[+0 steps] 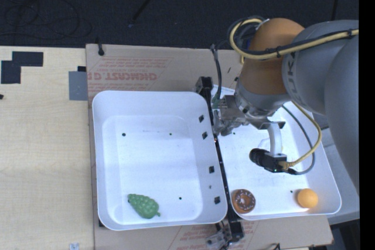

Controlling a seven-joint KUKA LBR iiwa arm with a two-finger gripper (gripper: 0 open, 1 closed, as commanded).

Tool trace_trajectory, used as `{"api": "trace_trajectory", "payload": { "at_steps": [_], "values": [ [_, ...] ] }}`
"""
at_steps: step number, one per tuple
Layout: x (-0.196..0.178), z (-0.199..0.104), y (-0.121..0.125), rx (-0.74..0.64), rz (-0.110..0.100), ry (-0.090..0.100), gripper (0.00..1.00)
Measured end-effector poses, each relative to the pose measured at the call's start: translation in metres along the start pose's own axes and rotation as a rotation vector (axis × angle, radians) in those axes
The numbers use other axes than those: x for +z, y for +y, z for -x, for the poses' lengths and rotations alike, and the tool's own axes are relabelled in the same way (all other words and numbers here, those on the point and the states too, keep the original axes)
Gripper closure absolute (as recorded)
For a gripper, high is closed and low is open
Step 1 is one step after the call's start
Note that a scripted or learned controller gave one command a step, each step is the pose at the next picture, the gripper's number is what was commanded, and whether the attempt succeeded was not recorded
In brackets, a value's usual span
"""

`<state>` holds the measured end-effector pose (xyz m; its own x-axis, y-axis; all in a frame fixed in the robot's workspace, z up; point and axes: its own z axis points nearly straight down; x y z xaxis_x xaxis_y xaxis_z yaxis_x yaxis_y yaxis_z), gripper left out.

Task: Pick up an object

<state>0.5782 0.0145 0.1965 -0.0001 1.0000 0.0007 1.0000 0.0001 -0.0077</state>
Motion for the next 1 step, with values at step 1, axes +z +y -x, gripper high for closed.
{"api": "trace_trajectory", "payload": {
  "at_steps": [1],
  "values": [
    [0.0101,-0.0679,0.0121,-0.006,0.005,0.001,1.00]
  ]
}}
